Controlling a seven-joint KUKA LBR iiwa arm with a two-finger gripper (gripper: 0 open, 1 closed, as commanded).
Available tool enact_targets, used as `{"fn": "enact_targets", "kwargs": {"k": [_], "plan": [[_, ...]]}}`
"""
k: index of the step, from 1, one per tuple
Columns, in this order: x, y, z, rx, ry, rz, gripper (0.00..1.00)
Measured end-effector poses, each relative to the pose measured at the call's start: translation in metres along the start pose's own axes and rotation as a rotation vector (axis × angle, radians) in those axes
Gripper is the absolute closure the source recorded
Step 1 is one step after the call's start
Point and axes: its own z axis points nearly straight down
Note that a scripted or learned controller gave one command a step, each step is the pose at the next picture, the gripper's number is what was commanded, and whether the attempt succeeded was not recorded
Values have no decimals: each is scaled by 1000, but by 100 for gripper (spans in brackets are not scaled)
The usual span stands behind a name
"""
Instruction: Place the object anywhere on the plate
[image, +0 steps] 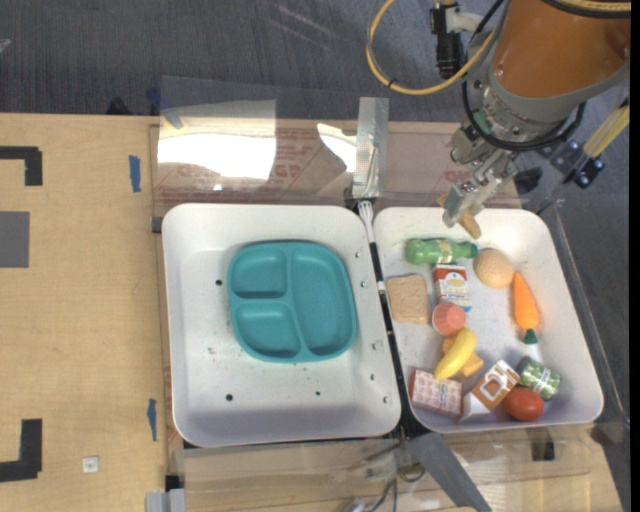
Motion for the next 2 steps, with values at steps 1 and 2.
{"fn": "enact_targets", "kwargs": {"k": [1, 2], "plan": [[-41, -15, 14, -9, -5, -35, 100], [-97, -7, -40, 1, 0, 0, 100]]}}
